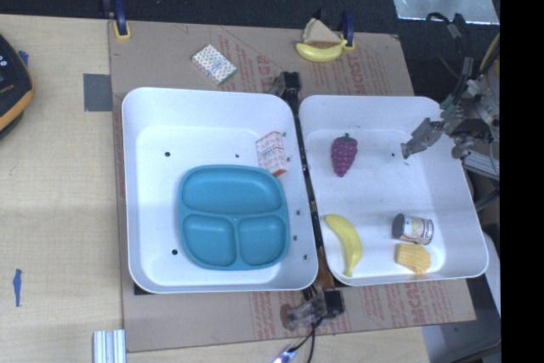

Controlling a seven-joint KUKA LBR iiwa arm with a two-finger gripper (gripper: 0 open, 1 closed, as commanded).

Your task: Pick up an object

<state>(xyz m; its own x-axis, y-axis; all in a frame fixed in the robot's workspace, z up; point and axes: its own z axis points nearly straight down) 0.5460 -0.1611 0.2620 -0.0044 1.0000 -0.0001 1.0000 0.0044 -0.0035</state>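
You've got a blue divided plate (pixel 233 214) sitting well left of the jaws and a bit lower. Up and left of them, a yellow banana (pixel 320 52) lies by a blue clamp (pixel 347 25). A patterned packet (pixel 213 63) lies further left, and a grey tape patch (pixel 97 91) beyond that.

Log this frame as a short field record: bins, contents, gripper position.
left bin: blue divided tray, small red-and-white packet
right bin: purple grapes, banana, small can, yellow block
gripper: over the right bin's upper right, nothing visibly between its fingers
outside bins: second banana, patterned packet on the cardboard
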